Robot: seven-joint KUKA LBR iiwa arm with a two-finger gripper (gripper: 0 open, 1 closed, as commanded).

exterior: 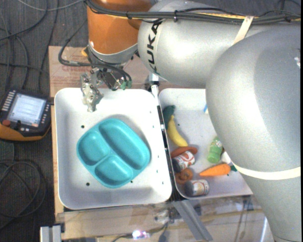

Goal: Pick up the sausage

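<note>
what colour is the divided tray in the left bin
Teal, a light blue-green all over; the divided tray shows plainly in the camera view, lying in the left bin.

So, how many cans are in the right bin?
2. One can lies by the banana, and another can lies near the front wall of the right bin. The arm may hide more.

robot lab | teach pendant (pixel 21 115) | floor cables (pixel 12 44) | KUKA arm (pixel 192 49)
</note>
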